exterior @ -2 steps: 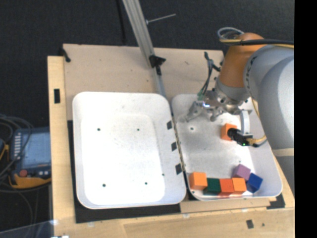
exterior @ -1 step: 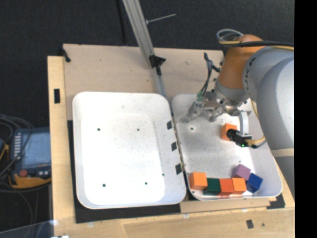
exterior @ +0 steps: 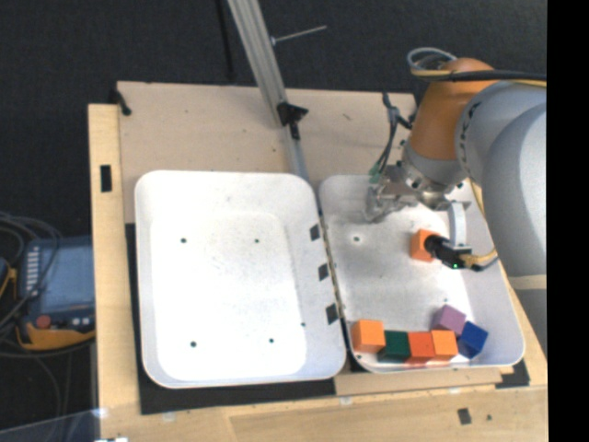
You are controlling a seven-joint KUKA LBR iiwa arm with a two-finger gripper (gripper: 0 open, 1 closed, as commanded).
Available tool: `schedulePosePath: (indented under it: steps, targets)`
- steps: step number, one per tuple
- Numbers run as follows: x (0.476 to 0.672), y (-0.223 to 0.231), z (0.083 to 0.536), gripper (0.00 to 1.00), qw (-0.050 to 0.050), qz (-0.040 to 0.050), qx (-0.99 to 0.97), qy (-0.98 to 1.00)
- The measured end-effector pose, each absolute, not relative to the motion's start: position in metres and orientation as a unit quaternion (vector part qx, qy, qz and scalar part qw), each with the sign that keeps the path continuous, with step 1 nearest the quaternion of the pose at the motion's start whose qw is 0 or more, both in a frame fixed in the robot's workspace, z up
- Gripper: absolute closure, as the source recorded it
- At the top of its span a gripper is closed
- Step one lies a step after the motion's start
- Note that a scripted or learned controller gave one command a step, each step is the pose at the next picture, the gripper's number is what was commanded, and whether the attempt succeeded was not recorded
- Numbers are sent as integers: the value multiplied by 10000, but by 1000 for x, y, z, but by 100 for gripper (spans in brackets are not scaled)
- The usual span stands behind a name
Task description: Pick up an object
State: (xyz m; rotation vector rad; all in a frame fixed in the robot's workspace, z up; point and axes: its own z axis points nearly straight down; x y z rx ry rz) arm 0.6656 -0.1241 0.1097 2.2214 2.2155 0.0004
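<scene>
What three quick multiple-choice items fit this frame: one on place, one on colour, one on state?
1. Where do the blocks lie?
A. In the left bin
B. In the right bin
C. On the bench outside the bins

2. What colour is the block at the right end of the row along the near wall?
A. Blue
B. Yellow
C. White

3. How is the lone orange block placed?
A. Stacked on the green one
B. Lying in the bin, apart from the row
C. Lifted above the bin

Key:
1 B: every block sits inside the right bin.
2 A: the blue block ends the row on the right.
3 B: it lies by itself mid-bin, while the gripper is near the bin's far left corner, away from it.
</scene>
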Motion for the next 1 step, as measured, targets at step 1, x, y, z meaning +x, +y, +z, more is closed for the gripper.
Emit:
schedulePosePath:
  steps: [1]
  targets:
    - [673, -125, 156, 100, 25, 18, 7063, 7079]
